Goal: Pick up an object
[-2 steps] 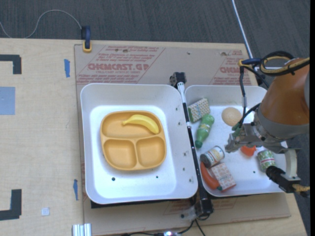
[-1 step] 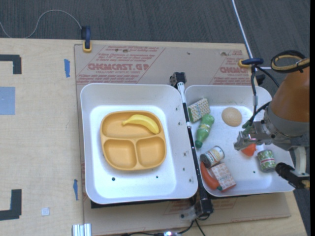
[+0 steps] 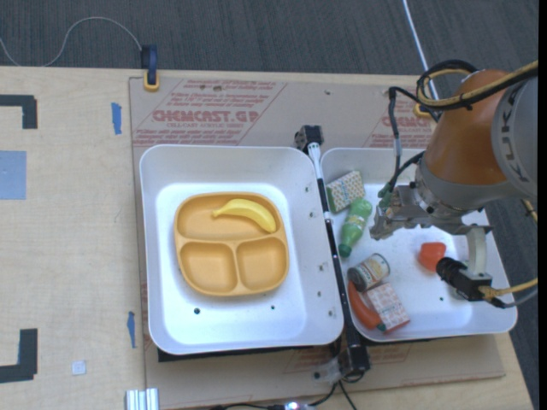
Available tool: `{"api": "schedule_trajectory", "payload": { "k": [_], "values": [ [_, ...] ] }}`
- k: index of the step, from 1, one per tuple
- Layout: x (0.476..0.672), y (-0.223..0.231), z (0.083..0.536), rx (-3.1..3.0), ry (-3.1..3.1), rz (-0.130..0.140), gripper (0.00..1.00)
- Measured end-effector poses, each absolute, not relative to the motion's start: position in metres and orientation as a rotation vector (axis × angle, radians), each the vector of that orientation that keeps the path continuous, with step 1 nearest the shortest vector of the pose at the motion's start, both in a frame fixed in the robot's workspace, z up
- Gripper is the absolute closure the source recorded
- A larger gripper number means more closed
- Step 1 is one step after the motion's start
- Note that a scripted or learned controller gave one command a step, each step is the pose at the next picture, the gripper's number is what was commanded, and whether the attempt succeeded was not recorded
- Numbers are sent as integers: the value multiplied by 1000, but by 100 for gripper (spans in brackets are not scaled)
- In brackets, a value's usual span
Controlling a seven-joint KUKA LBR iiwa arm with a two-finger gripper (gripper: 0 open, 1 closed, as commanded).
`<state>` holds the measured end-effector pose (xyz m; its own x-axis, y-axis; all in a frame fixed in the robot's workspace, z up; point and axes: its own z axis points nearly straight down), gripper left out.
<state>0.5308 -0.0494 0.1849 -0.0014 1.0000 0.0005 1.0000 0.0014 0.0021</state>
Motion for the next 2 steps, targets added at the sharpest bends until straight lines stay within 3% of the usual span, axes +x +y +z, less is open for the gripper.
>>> {"api": "schedule_trajectory", "payload": {
  "k": [1,2],
  "values": [
    [479,-101,167,2223,2221,-1,100],
    [520,-40,185,2219,2222,2,100]
  ]
}}
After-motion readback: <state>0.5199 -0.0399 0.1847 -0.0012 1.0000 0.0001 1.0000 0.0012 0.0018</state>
